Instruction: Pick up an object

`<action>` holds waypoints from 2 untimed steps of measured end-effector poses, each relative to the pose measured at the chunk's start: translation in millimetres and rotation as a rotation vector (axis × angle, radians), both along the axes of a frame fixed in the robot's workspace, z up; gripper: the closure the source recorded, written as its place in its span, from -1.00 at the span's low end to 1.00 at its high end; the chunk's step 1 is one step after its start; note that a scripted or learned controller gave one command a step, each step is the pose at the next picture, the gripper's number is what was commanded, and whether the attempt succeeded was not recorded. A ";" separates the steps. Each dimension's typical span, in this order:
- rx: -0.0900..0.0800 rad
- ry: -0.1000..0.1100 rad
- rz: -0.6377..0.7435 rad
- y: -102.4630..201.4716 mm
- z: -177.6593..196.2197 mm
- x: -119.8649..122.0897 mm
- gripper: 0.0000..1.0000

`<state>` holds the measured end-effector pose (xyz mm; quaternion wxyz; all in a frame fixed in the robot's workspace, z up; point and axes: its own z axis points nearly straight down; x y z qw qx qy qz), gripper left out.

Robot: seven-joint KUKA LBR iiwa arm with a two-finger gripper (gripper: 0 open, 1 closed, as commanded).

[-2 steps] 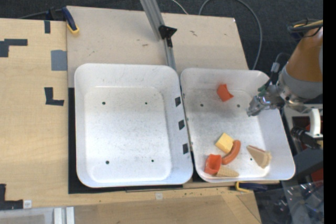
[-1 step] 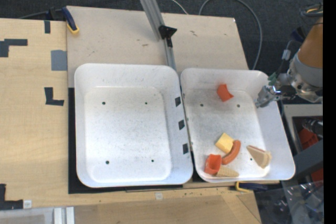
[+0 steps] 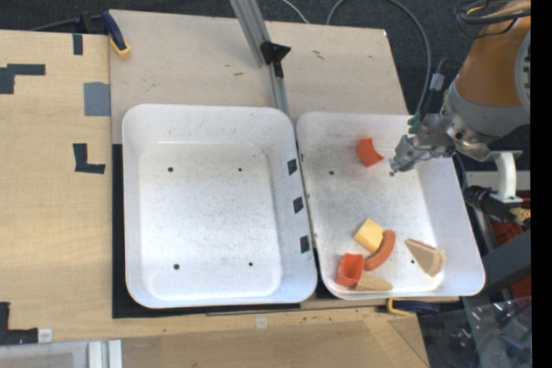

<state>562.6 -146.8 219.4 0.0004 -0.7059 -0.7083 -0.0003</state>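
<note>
- Small orange-red block (image 3: 369, 152) lies alone in the right white bin (image 3: 448, 185), upper part, just left of the gripper (image 3: 398, 166).
- Judged light, rigid; take it across opposite flat sides.
- Gripper state: cannot tell.

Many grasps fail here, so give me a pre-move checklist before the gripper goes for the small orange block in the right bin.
1. Target in view: orange block lies in the right bin, upper part. Ok.
2. Space around block: bare floor on all sides. Ok.
3. Gripper over block: sits beside it, to its right. Not ok.
4. Finger opening: cannot tell.
5. Other pieces apart: yellow block and the rest cluster at the near end. Ok.
</note>
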 end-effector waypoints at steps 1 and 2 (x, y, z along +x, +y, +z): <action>0.001 0.002 0.003 59.5 -7.5 -0.5 1.00; 0.001 0.001 0.005 122.8 -4.7 1.2 1.00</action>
